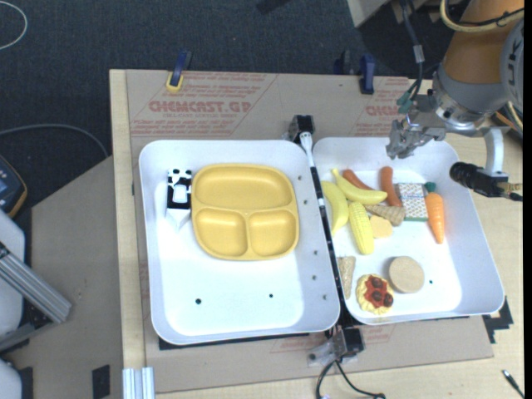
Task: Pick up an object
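White right bin (pixel 465 298) holds carrot (pixel 435 213) lengthwise, upright.

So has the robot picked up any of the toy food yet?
Not yet. The end effector hangs above the far end of the right bin. The banana, carrot and other food all lie in that bin. Reaching down, grabbing one and lifting it are left.

Grey arm (pixel 474 73) reaching from right, pincer (pixel 405 142) pointing down

robot lab, clamped bench (pixel 249 98), cables (pixel 349 385)
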You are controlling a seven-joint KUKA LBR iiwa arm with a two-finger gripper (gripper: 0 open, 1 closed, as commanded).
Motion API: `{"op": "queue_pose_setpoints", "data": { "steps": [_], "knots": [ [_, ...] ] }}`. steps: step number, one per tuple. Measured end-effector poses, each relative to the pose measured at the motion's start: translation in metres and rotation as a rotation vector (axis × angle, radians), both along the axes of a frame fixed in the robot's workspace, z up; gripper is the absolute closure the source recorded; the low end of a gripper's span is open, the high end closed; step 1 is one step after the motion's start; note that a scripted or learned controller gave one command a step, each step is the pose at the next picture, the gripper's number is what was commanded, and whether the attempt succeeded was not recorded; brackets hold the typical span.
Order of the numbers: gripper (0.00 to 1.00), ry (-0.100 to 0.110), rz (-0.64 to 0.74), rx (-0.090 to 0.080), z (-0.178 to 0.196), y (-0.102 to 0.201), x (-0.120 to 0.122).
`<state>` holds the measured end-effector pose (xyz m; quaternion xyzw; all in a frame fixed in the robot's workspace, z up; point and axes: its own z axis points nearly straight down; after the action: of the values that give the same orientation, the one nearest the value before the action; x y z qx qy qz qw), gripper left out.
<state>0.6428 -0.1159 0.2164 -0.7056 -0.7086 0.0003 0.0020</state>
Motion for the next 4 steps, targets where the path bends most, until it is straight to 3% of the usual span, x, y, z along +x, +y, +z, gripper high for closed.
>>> {"op": "queue_pose_setpoints", "data": {
  "steps": [2,3,4],
  "knots": [
    [1.0,-0.002,0.003,0.001,0.009,0.112,-0.031],
    [1.0,0.0,-0.002,-0.001,0.016,0.123,-0.044],
    [1.0,0.001,-0.003,-0.002,-0.001,0.133,-0.048]
  ]
}}
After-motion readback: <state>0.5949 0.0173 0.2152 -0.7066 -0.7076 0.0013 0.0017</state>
